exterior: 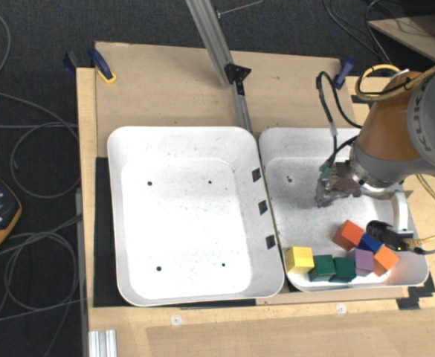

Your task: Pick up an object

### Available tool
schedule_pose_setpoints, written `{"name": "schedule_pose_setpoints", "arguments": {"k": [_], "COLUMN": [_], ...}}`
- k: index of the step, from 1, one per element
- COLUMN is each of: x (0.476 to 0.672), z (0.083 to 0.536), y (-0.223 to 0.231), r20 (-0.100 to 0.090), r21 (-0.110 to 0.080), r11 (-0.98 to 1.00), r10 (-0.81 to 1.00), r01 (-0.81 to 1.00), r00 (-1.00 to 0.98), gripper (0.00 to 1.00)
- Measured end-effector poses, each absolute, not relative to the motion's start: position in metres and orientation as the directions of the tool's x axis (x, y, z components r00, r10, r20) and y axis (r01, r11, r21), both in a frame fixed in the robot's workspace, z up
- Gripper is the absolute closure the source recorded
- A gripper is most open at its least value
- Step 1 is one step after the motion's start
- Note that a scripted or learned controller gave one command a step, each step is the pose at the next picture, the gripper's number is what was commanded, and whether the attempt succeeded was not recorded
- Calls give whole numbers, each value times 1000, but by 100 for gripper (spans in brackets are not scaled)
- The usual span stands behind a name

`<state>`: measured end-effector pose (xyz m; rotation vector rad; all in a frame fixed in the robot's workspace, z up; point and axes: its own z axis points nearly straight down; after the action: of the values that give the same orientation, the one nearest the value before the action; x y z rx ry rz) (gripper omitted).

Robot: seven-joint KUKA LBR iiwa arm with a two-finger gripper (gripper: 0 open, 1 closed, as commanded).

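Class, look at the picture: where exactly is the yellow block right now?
The yellow block lies in the right bin, at its near left corner, just left of the green blocks.

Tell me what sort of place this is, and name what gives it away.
Most likely a robotics lab bench set up for picking trials. A robot arm reaches over two white bins, small coloured blocks lie in the right bin, and loose cables trail across the dark carpet.
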<state>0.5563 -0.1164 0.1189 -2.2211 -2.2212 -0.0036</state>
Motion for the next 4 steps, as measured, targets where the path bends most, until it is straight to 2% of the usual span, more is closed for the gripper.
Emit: {"name": "schedule_pose_setpoints", "arguments": {"k": [1, 3, 4], "x": [551, 554, 555], "z": [180, 289, 278], "y": [-117, -117, -73], "r20": [-1, -1, 2], "r21": [7, 8, -1], "r11": [2, 2, 5], "r10": [1000, 1000, 1000], "r01": [1000, 1000, 1000], "r00": [-2, -2, -5], "gripper": [100, 100, 100]}}
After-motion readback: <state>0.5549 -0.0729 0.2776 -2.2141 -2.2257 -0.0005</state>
